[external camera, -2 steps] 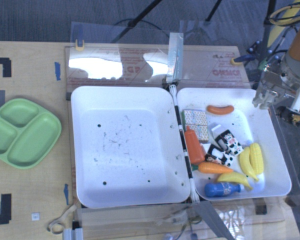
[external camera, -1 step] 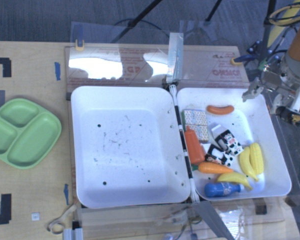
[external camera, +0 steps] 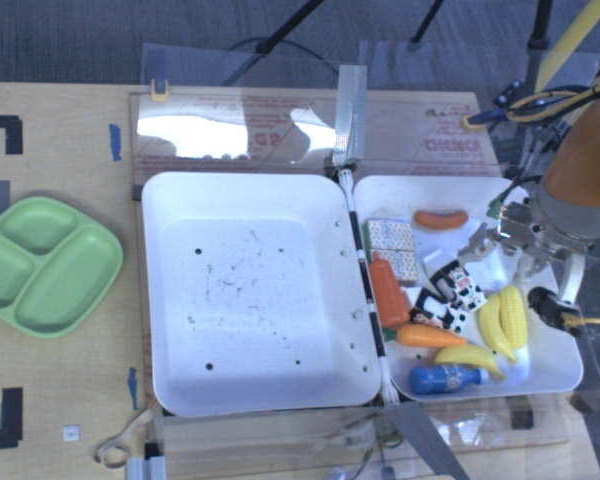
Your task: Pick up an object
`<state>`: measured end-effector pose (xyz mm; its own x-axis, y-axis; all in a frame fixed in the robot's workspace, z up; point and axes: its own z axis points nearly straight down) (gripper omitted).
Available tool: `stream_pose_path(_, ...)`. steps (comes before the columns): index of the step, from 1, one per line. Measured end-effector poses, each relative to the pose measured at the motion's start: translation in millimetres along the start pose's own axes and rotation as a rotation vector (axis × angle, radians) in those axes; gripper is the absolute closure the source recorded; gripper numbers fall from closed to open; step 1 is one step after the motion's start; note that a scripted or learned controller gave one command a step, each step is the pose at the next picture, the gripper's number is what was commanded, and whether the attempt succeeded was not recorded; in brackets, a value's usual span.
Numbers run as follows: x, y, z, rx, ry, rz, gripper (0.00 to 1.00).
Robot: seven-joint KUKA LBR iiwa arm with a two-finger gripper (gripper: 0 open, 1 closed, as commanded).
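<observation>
Arm reaching from 3 o'clock, hand hovering over right bin; cannot tell its state. Nothing seen held. Candidate objects crowding bin: corn at 5 o'clock of hand, carrot, sausage, blue bottle. Left bin beside.

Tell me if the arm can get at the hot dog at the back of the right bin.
Probably yes: the hot dog lies alone on bare bin floor, nothing on top, and the gripper hovers just right of it.
</observation>
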<state>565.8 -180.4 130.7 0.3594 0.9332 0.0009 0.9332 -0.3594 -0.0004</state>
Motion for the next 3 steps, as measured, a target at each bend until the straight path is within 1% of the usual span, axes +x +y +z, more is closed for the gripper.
stream_pose_path(1, 24.9, 19.5, 17.4, -0.002, -0.001, 0.143, 0.0)
stream_pose_path(2, 24.6, 20.7, 6.7, -0.006, -0.001, 0.144, 1.0)
stream_pose_path(3, 51.5, 48.4, -70.8, -0.001, -0.001, 0.297, 1.0)
